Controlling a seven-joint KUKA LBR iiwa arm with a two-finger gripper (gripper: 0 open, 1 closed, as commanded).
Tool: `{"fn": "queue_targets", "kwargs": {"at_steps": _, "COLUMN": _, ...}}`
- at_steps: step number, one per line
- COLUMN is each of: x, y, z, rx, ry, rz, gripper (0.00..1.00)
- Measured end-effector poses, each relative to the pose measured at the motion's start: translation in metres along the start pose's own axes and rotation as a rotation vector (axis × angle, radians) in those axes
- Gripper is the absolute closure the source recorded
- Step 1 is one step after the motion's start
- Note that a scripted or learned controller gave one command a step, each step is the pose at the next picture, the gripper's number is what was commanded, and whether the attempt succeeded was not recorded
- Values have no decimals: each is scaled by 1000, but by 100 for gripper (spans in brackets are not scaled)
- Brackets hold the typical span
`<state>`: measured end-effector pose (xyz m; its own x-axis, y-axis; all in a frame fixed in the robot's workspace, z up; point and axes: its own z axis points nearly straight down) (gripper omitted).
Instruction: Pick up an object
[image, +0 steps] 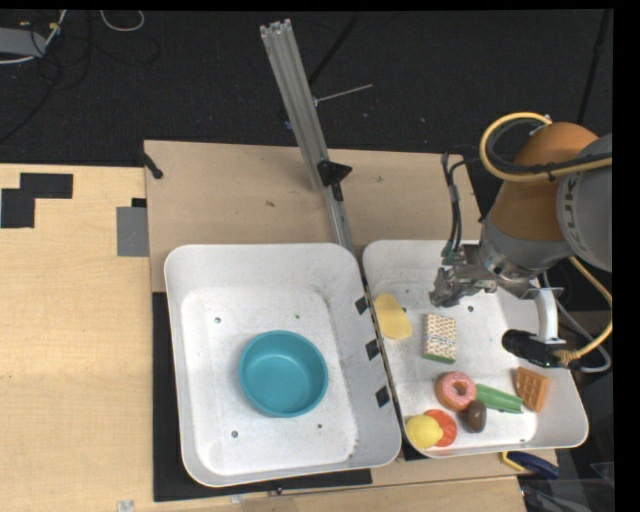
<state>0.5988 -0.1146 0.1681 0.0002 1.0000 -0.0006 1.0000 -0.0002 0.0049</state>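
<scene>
My gripper (449, 291) hangs over the right bin (420, 262), near its back middle, just above the checkered wafer block (439, 337). Nothing shows between its fingers. In the same bin lie a pale yellow piece (392, 317) at the left wall, a pink donut (456, 390), a green stick (498, 399), a brown waffle piece (531, 388), a dark brown lump (474, 417), and a red and yellow fruit (431, 428) at the front.
The left bin (200, 280) holds a teal bowl (283, 373). A slanted metal rail (305, 120) rises behind the bins. The grey arm with its orange band (540, 185) fills the space above the right bin's back right corner.
</scene>
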Motion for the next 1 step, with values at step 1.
{"fn": "queue_targets", "kwargs": {"at_steps": 1, "x": -1, "y": -6, "z": -60, "rx": 0, "ry": 0, "rz": 0, "gripper": 100}}
